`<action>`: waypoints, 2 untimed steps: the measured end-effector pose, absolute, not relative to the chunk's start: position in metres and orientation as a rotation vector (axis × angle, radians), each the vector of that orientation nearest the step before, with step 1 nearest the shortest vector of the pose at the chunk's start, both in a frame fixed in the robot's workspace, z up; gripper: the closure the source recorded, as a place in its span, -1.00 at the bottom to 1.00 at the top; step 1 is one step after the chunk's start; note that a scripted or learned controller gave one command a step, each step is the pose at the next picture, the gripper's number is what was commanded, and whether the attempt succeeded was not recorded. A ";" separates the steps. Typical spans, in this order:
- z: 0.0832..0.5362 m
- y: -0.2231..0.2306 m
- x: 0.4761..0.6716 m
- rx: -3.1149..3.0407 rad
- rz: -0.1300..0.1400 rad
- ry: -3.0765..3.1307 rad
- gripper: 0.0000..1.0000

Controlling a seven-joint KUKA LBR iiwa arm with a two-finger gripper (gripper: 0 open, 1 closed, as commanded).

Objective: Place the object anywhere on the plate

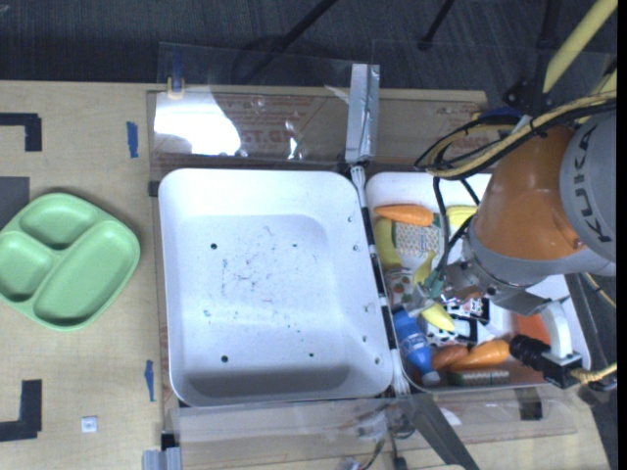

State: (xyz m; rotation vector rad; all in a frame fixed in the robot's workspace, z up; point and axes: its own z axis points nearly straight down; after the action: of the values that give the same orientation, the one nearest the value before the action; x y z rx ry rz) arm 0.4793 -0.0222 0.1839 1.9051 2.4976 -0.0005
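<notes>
Grasping is the step in hand, by my judgement: the grey arm with its orange band (534,204) hangs over the right-hand shallow white bin (411,182), and the tool (453,300) sits low among the heaped items there. The wrist hides its tip, so I cannot tell whether the tool is spread or pressed together, and nothing can be seen pinched in it.

No object has reached the pale green, three-compartment plastic plate (98,262), which lies on the wooden counter (78,145) well apart to the left, beyond the left-hand shallow white bin (265,262).

Which item is meant is not certain. Just beside the tool is a small yellow, banana-like piece (437,315), and it seems the likeliest target. Its long axis runs at a slant, from upper left to lower right in the camera view, though much of it is covered. Near it lie a blue plastic bottle (411,346), pointing roughly toward the near wall, and an orange plastic carrot (480,353) lying almost left to right along that wall. A second orange carrot (404,215) lies left to right at the far end.

The next move calls for a grip across the short width of the chosen piece, a clean lift out of the clutter, then a long carry leftward over the left-hand bin to the plate.
</notes>
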 end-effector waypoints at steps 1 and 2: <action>0.184 0.015 0.479 2.224 -0.001 2.219 1.00; 0.183 0.038 0.479 2.569 -0.004 1.810 1.00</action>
State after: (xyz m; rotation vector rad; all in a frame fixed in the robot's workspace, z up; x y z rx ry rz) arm 0.4786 0.0379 0.1834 2.5685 1.8104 -0.0045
